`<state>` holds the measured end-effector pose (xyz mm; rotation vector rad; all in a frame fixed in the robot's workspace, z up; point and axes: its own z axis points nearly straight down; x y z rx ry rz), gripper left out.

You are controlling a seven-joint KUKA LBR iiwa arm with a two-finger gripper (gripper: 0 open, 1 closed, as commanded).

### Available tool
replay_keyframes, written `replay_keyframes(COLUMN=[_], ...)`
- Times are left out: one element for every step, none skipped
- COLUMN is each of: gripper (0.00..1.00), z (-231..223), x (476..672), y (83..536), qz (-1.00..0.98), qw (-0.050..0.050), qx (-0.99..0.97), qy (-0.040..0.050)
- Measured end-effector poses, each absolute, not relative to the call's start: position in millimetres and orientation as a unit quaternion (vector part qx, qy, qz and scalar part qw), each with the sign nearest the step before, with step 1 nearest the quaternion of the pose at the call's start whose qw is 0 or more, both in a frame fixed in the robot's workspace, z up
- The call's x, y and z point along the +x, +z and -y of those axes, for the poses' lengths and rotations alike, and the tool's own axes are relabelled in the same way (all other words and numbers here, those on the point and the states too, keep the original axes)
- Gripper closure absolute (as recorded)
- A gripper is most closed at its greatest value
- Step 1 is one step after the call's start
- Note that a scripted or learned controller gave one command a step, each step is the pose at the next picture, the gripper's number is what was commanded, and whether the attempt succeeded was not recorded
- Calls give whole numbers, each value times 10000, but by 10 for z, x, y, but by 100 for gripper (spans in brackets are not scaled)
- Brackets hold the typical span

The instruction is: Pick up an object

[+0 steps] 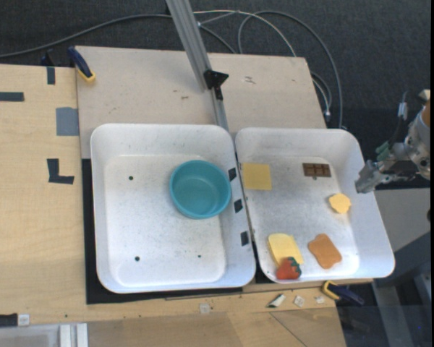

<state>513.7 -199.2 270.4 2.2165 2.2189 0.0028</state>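
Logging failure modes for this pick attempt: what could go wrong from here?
1. The gripper sits at the right bin's rim; descending there, it might clip the wall.
2. The strawberry touches the yellow block, so a grasp could nudge both.
3. The chocolate piece looks flat and may slip.

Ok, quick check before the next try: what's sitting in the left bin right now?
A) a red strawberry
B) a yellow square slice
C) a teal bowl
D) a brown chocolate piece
C: the teal bowl sits alone on the floor of the left bin, near its right wall, while the food pieces all lie in the right bin.
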Motion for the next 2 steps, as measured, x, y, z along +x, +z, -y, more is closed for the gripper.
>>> replay_keyframes(gripper=[100,100], z=[1412,904], x=[5140,5282], y=[2718,2689], qz=[-7096,-7096], qw=[-6,-11], qx=[7046,7046], qy=[6,0])
